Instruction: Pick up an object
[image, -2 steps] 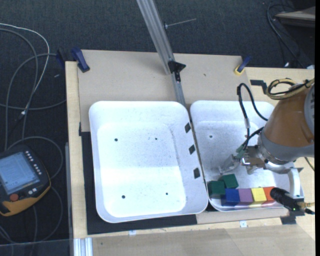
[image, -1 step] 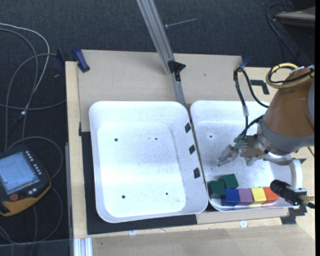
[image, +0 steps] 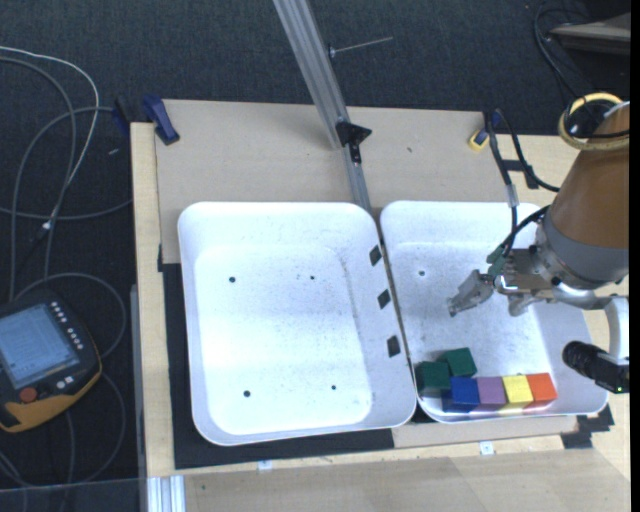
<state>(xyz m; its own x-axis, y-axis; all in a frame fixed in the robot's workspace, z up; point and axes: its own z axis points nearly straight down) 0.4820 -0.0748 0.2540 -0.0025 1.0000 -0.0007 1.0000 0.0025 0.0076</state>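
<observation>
Several small blocks lie in a row along the near wall of the right bin (image: 405, 225): two green blocks (image: 446, 368), a blue block (image: 464, 391), a purple block (image: 491, 391), a yellow block (image: 516, 388) and an orange block (image: 541, 386). My gripper (image: 487, 302) hangs over the middle of the right bin, up and away from the blocks. Its fingers are spread open, with nothing between them.
The left bin (image: 200, 230) sits beside the right one, with black clips (image: 383, 297) along the shared edge. A metal pole (image: 320, 75) slants over the bench from the back. A teach pendant (image: 40, 355) and cables lie on the floor at left.
</observation>
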